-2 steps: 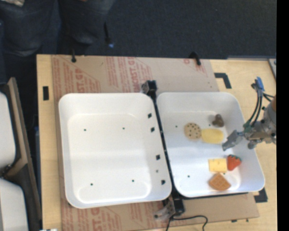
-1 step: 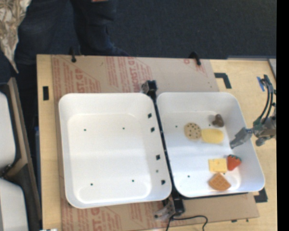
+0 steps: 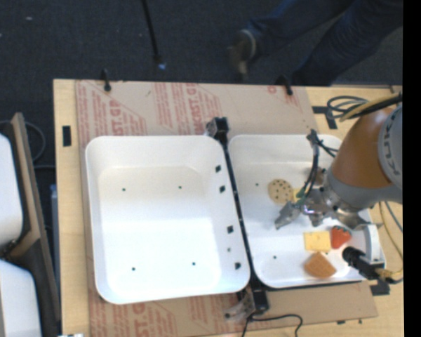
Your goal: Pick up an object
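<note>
Camera view: arm enters the right bin (image 3: pixel 266 272). Gripper (image 3: pixel 292 213) low over that bin's middle; fingers too small and blurred to tell whether they are spread or closed, and nothing visible between them. Round tan cracker (image 3: pixel 280 189) just up-left of gripper. Yellow block (image 3: pixel 317 241), red piece (image 3: pixel 341 236) and orange wedge (image 3: pixel 320 265) below-right of gripper.

the bench (image 3: pixel 70 209) was pale wood, with a sheet of brown cardboard (image 3: pixel 161 111) printed in red laid flat on it. two shallow white bins sat side by side on the cardboard, the left bin (image 3: pixel 98 188) touching the right bin (image 3: pixel 256 153) along a black clipped seam. cables (image 3: pixel 347 107) lay near the bench's far right corner.
</note>
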You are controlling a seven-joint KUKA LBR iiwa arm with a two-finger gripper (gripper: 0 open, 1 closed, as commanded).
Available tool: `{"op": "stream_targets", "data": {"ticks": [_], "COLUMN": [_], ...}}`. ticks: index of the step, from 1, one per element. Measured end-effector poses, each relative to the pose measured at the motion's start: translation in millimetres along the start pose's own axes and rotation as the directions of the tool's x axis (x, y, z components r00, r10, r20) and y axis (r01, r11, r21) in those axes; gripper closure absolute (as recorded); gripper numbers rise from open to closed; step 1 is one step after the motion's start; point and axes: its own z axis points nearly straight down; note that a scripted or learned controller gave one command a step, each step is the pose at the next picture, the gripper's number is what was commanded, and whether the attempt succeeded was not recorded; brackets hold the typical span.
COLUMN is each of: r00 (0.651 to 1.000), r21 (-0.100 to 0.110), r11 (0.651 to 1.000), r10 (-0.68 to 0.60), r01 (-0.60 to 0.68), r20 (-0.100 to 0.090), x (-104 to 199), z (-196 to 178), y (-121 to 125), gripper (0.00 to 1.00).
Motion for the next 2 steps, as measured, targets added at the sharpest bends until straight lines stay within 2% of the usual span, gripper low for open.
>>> {"op": "stream_targets", "data": {"ticks": [1,2], "r00": [1.000,1.000], "r21": [-0.009,-0.012], "r11": [1.000,1.000], "r10": [0.002,0.005], "r01": [-0.002,-0.005], "r20": [0.003,0.004], "x": [22,5], "z": [28,26], "y": [92,138], "gripper": [0.00,0.00]}}
